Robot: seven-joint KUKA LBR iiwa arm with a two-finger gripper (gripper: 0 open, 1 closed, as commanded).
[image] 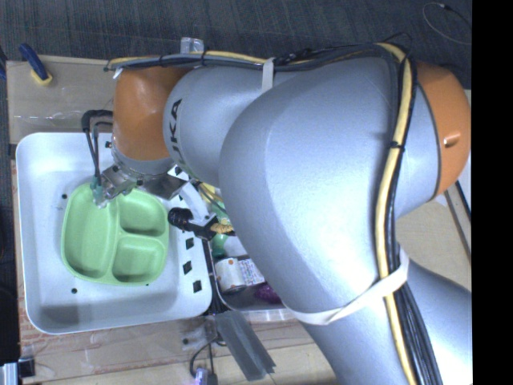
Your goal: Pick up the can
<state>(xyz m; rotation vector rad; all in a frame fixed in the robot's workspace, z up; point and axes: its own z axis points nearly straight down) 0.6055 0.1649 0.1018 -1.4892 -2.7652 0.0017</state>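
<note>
The can, a small cylinder with a pale printed label, lies on its side in the right bin, just past the divider and mostly under the arm. My gripper is over the left bin, well to the left of the can. Its tip sits at the upper left rim of a green divided plate. Nothing shows between its fingers.
The grey arm covers most of the right bin. Beside the can show a yellow item and a purple item. A blue and yellow clamp sits at the bench's far left corner.
</note>
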